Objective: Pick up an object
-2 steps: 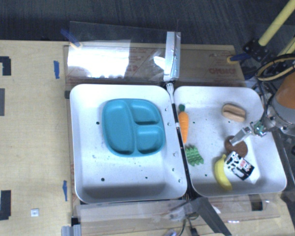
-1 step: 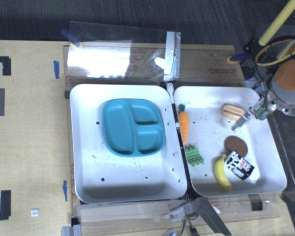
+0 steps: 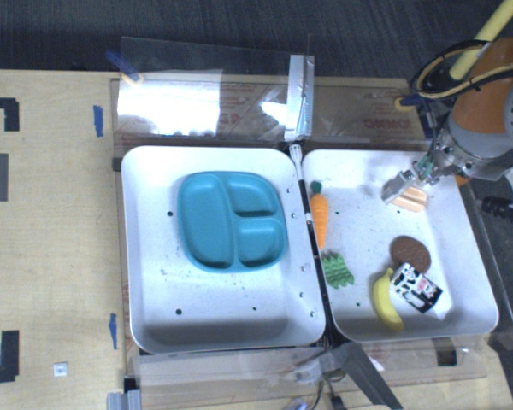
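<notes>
Where bins (image 3: 141, 229) sit, pale bench (image 3: 43, 254)

We find almost no legible writing here. On the clear panel (image 3: 214, 101) behind the bins we see reddish printed lettering, once behind the left bin and once near the far right (image 3: 378, 123), but glare and blur leave us unable to read a single word. The small black-and-white packet (image 3: 415, 288) in the right bin (image 3: 470, 229) carries dark markings on white; we cannot tell whether they form letters or a pattern. The black and blue marks on the bench (image 3: 43, 229) are plain tape shapes, not characters.
</notes>
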`<state>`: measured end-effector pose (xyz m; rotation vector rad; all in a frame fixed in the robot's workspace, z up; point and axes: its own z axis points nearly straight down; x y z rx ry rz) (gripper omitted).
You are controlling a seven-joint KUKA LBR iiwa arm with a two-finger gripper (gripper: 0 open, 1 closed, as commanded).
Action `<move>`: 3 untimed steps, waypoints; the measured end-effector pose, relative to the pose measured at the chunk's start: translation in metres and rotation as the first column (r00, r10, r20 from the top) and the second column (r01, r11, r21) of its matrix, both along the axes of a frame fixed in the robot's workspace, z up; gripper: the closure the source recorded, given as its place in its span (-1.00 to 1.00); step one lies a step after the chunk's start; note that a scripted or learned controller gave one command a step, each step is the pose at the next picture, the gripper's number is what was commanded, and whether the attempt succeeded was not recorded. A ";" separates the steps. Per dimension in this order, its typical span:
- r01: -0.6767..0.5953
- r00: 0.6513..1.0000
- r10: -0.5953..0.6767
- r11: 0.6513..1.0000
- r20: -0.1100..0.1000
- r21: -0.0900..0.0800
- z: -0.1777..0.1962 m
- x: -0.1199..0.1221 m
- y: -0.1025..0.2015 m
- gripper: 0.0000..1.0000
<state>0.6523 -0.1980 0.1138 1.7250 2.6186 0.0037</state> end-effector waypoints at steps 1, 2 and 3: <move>0.161 0.987 -0.161 0.987 -0.003 0.002 -0.028 -0.031 0.008 -1.00; 0.427 0.904 -0.427 0.904 -0.003 0.001 -0.028 -0.027 0.011 -1.00; 0.530 0.848 -0.530 0.848 -0.006 0.003 0.019 -0.077 0.033 -1.00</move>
